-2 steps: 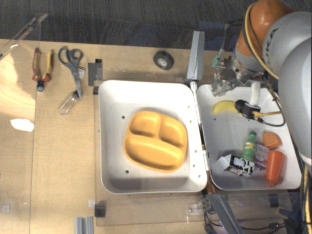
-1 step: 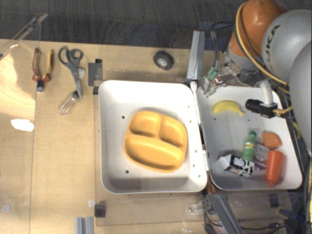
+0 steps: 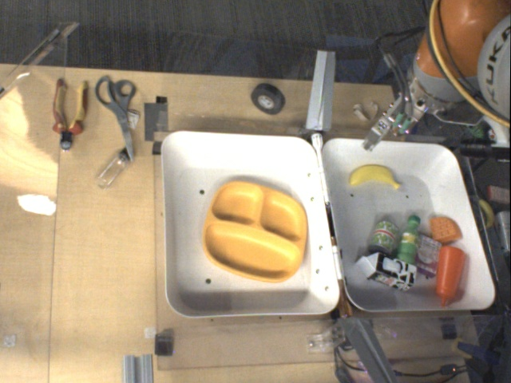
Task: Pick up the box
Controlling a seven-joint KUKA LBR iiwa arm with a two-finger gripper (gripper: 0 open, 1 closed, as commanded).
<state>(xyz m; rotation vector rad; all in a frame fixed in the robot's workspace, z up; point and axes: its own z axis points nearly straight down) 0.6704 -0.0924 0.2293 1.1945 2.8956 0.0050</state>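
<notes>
From the overhead camera I see the arm [image 3: 467, 30] parked at the upper right, its orange band over the far corner of the right bin [image 3: 471, 166]. The end effector [image 3: 391, 126] hangs just above that bin's back rim, well apart from everything inside it. I cannot tell how it is set; it is small and cluttered with cabling here. Nothing is visibly in its grip.

The box [image 3: 391, 270] I am after lies near the front of the right bin, a small black-and-white carton tilted on its side. It touches a green-labelled can [image 3: 385, 234] behind it and sits just beside a green bottle [image 3: 409, 242]. An orange cylinder [image 3: 449, 274] lies to its right, with a small orange fruit-like piece [image 3: 445, 229] above that. I judge the pile has slumped together toward the front wall, which leaves the box little free edge for a pinch. A banana [image 3: 375, 176] lies alone near the back, closest to the end effector.

The left bin [image 3: 184, 214] holds one large yellow moulded piece [image 3: 255, 230]. On the counter [image 3: 80, 254] beyond it lie scissors [image 3: 118, 106], pliers [image 3: 68, 110] and a tape roll [image 3: 268, 97], all outside the work area.

I reckon the reach has not begun.
</notes>
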